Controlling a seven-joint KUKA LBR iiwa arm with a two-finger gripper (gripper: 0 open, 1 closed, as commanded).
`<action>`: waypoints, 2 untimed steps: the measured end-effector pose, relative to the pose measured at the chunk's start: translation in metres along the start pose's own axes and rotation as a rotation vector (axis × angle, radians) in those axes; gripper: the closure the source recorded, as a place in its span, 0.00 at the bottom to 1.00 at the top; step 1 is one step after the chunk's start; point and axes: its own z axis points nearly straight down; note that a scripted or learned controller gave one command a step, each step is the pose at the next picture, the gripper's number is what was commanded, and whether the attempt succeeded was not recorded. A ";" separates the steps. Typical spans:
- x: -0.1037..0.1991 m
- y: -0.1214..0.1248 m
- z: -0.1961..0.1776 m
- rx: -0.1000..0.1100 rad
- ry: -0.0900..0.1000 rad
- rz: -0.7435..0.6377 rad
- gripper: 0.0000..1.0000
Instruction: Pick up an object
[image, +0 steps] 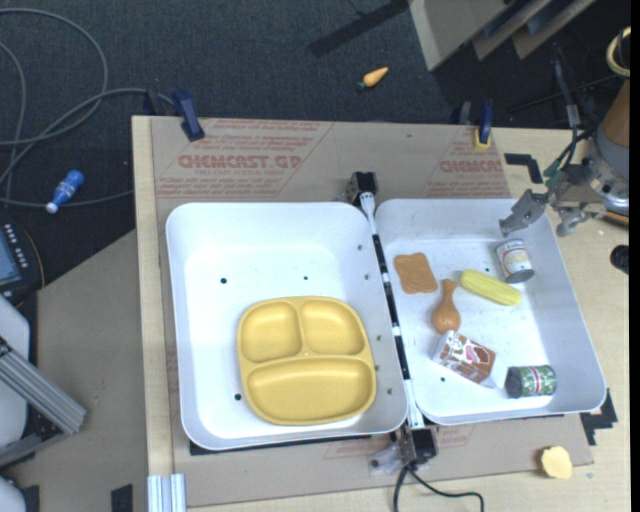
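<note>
Gripper (545, 207) hangs at the right bin's (570, 340) upper right corner, fingers spread apart with nothing between them, just above a small silver tin can (516, 260). Below lie a yellow corn cob (490, 288), tan bread slice (414, 272), brown drumstick (446, 308), red-and-white carton (465, 357) and dark green can (530, 381). A yellow divided plate (304, 358) sits in the left bin (200, 330).

I see open floor in the right bin (560, 300) along its near-left corner and far edge. The can (516, 260), corn (490, 288), drumstick (446, 308), toast (415, 272), packet (465, 357) and dark can (530, 381) crowd its middle.
</note>
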 end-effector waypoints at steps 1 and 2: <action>-0.011 0.007 0.141 0.004 0.008 -0.002 0.00; -0.005 -0.019 0.135 0.003 0.001 0.001 0.00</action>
